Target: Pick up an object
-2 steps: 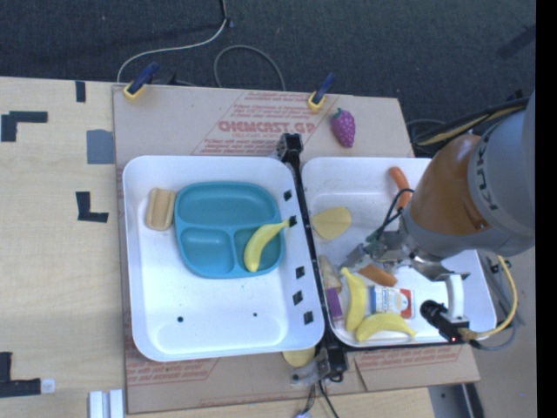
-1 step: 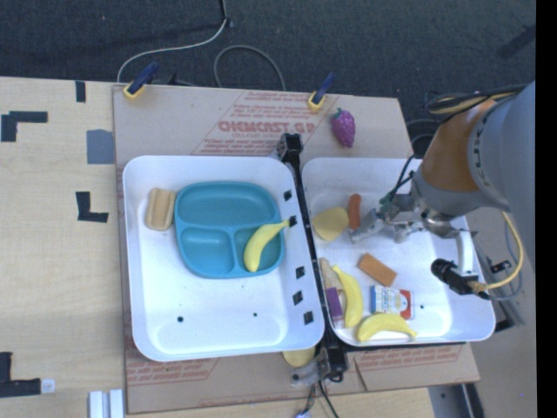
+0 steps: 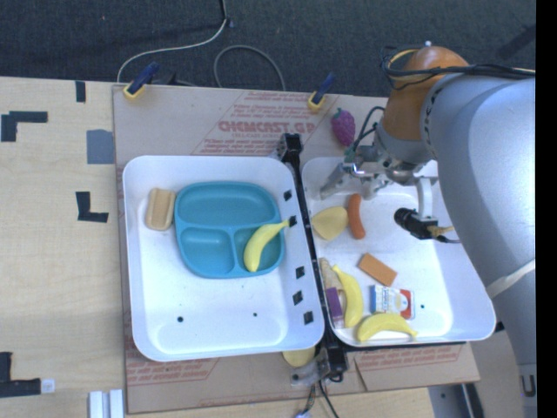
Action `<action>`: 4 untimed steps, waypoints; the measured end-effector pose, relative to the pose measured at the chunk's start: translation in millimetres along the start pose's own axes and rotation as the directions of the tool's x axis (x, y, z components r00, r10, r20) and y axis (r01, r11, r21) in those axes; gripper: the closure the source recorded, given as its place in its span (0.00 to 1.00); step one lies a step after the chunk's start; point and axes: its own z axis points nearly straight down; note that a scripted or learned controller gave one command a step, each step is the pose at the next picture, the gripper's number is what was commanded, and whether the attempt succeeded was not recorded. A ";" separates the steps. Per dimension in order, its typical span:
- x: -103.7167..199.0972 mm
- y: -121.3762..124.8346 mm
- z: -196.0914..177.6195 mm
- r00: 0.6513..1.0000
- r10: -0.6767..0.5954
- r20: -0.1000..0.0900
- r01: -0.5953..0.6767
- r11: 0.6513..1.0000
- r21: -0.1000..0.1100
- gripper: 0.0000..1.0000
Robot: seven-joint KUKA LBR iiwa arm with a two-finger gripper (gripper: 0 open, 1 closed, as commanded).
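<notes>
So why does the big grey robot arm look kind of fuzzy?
In the camera view, the arm sits nearest the lens, so it blurs; the blue tray and banana look sharper, lit evenly with soft shadows; the white bins' rims show no strong glare.

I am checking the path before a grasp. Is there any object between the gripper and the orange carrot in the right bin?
Nothing visible stands between them. The gripper is at the upper left part of the right bin, and the carrot lies just below it on the bin floor. The pale yellow piece lies left of the carrot, beside the path.
</notes>
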 end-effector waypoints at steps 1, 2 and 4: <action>11.5 -24.3 -0.9 1.000 0.007 0.002 -0.007 1.000 0.005 0.00; -8.3 -3.0 -0.4 1.000 0.006 -0.001 -0.006 1.000 0.005 0.00; -8.3 -13.8 -11.3 1.000 0.005 0.003 -0.005 1.000 0.004 1.00</action>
